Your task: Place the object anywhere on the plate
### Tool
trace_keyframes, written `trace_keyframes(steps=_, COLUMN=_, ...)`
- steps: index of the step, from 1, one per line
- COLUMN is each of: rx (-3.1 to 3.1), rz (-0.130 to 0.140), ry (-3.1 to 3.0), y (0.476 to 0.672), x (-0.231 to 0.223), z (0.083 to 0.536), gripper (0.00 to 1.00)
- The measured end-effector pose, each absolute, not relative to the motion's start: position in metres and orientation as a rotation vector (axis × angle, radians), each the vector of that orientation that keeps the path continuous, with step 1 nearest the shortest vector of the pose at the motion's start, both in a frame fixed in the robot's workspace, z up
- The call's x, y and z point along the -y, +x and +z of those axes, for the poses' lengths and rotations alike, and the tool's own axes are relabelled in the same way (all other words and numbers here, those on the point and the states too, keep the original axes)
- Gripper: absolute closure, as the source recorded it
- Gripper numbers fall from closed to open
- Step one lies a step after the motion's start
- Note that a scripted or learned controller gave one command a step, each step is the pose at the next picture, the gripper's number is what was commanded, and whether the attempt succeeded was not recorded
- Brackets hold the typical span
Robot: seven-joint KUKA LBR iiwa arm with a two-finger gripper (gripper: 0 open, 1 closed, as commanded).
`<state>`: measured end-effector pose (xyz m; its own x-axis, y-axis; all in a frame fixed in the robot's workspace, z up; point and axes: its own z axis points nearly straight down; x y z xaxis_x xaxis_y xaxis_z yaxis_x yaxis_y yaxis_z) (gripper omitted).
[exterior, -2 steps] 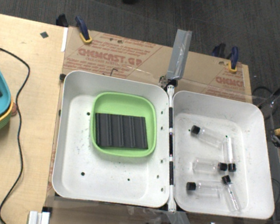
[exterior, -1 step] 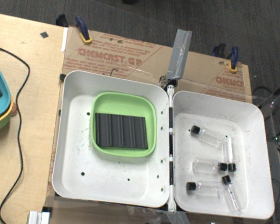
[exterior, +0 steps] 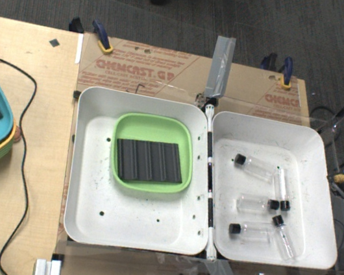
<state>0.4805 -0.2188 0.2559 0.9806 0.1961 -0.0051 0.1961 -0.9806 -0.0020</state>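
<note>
The task is at its opening step: nothing has been picked, and the green plate (exterior: 156,125) carries only its dark ribbed insert (exterior: 150,161). Whether the end effector is apart or together cannot be told from the camera view.

The arm reaches in from the right, so the right bin (exterior: 325,187) is the one the end effector meets first, and the left bin (exterior: 81,206), touching it along the middle seam, lies beyond. The plate sits in the far half of that left bin, toward the back.

The object is most likely 1 of 5 clear vials with black caps, all loose in the right bin. The back vial (exterior: 255,170) lies apart from the rest. An upright-lying vial (exterior: 280,185) runs down to 2 caps that nearly touch, where a middle vial (exterior: 252,205) meets it. A slanted vial (exterior: 284,239) and a front vial (exterior: 253,232) lie just beside each other.

By my judgement the next move calls for a descent on a vial with room on both sides. The back vial looks the safest; its round, smooth body may roll, so closing across its width seems wise. The carry then crosses the seam to the plate.
</note>
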Motion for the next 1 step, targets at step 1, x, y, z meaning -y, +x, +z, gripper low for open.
trace_keyframes(steps=1, rx=0.31, rz=0.007, ry=-3.125, y=0.4775, x=0.2225, z=0.2458, gripper=0.0)
